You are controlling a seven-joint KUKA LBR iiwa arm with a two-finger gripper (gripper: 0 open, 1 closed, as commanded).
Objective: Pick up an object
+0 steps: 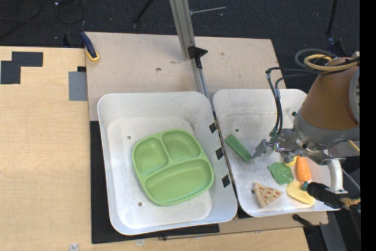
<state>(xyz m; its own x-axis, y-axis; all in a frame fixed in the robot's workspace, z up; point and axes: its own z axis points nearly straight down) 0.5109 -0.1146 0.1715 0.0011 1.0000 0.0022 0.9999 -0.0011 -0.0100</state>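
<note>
Surface (147,62): carries two white bins side by side.
Left bin (117,120): holds a green divided plate (172,166) near its centre.
Right bin (247,109): holds my small items.
My pincer (281,147): low over the right bin; spread unclear, cannot tell.
Green block (238,147): at 9 o'clock of my pincer.
Pizza slice (266,194), yellow piece (300,192), green leaf (281,172), orange carrot (302,168): clustered at 6 o'clock.
</note>
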